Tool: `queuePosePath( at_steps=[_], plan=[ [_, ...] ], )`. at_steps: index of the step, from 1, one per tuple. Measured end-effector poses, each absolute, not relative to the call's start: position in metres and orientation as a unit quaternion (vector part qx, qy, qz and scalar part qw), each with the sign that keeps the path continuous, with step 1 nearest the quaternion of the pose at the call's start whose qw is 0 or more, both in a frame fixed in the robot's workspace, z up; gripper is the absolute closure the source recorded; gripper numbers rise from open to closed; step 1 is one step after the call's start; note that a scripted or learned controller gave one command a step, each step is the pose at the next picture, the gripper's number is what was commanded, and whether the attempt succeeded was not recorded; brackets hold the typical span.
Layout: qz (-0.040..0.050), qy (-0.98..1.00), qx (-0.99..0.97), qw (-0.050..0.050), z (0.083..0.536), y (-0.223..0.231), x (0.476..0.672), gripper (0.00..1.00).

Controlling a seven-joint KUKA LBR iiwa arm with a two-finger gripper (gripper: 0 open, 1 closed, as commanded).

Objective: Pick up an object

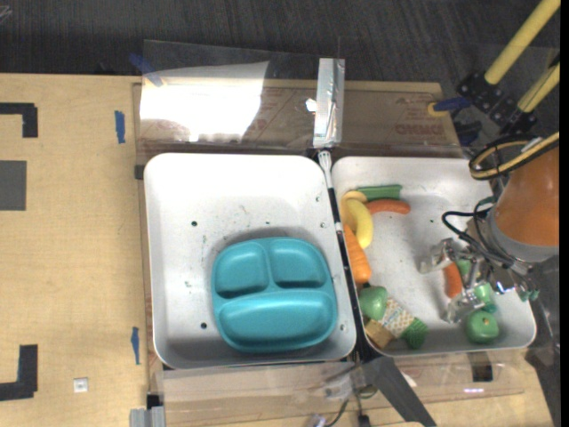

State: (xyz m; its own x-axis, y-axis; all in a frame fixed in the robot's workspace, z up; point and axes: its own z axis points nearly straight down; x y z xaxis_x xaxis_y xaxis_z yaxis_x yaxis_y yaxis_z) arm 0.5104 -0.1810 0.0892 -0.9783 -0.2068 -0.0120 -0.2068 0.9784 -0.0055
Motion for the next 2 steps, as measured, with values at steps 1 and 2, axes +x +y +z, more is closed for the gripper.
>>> queuePosePath(
  at_steps=[1, 2],
  plan=[
    [-0.0018, 1.0, -0.024, 0.007, 0.089, -0.163, 0.491, 0.0],
    [-0.003, 1.0, -0.025, 0.013, 0.102, -0.162, 0.495, 1.0]
  ],
)
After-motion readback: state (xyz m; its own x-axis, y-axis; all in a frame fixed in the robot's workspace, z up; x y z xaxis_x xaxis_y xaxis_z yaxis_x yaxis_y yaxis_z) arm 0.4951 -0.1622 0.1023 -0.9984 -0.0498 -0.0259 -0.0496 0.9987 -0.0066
